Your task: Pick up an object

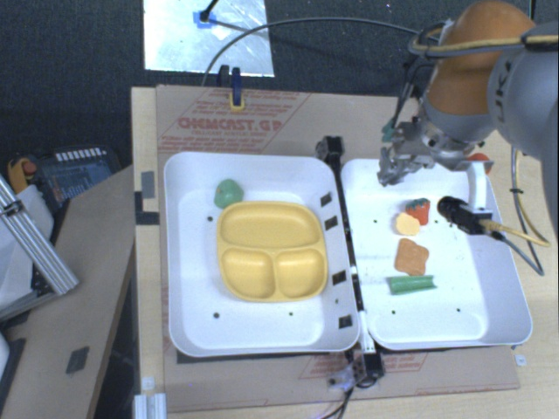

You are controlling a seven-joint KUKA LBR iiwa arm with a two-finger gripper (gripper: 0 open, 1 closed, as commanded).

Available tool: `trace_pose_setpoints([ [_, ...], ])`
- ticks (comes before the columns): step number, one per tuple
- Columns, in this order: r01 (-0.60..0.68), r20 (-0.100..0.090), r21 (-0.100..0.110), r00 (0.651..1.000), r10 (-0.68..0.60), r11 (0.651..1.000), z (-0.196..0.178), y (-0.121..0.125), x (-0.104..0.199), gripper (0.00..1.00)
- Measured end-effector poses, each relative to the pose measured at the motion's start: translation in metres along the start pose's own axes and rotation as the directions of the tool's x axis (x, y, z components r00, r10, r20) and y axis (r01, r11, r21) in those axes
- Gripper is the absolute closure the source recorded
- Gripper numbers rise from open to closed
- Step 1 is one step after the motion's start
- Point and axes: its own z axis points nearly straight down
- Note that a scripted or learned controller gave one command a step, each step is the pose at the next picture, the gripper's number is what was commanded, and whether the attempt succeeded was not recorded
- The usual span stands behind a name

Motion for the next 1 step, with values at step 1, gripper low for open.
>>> trace_pose_setpoints([
  [1, -0.001, 0.001, -0.001, 1.0, 0.001, 1.0, -0.0096, -0.0023, 0.0514, 1.0],
])
